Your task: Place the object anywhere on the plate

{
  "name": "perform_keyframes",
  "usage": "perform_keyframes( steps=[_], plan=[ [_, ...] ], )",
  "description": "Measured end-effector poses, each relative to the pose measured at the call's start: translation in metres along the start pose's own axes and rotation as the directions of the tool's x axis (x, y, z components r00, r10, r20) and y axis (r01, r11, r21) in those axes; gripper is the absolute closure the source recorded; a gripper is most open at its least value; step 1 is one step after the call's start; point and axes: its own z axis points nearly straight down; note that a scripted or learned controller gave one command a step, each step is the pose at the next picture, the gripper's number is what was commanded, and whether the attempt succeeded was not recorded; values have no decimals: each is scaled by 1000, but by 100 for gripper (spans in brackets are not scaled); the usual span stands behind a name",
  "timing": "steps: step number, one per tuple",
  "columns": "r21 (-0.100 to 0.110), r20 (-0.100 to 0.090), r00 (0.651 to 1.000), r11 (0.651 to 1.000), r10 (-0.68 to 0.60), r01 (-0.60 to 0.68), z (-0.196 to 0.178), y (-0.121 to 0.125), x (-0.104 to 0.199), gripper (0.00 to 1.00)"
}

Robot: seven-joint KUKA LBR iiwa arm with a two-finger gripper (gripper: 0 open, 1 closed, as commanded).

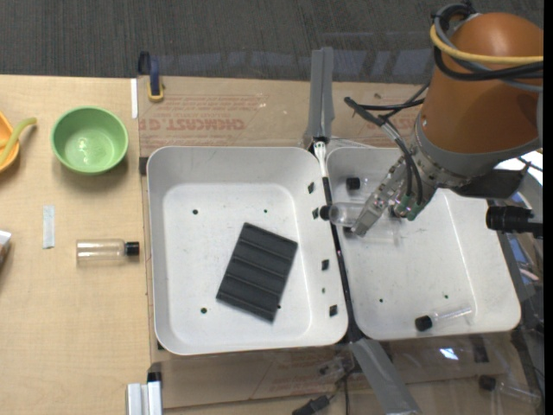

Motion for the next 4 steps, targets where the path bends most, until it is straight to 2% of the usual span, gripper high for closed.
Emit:
perform_keyframes(
  steps=[1, 2, 3, 4],
  plan=[
    [0, -1, 967, 967, -255, 255, 73, 28, 59, 100],
    [-1, 2, 949, 949, -315, 315, 84, 104, 4, 100],
    [0, -1, 902, 902, -431, 431, 164, 78, 92, 100],
    [-1, 3, 968, 968, -252, 252, 118, 68, -13, 100]
  ],
)
